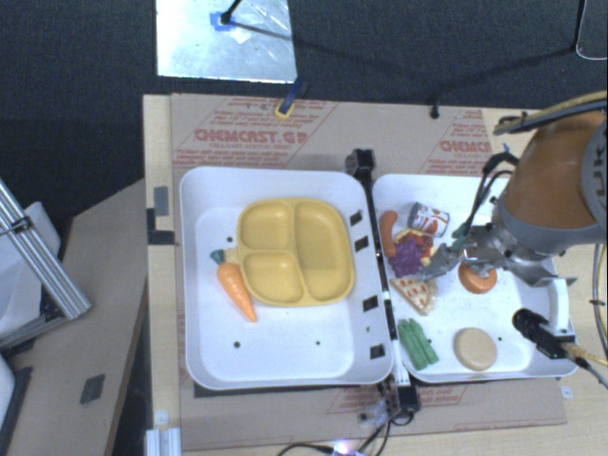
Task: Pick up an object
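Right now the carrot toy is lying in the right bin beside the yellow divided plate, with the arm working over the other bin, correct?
Not quite: the carrot lies in the left bin, not the right. The camera view shows it touching the yellow divided plate there, while the gripper works over the right bin.

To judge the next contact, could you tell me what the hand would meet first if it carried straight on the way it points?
The hand points toward the picture's left, so it would probably meet the purple grapes first, though its height above them is unclear.
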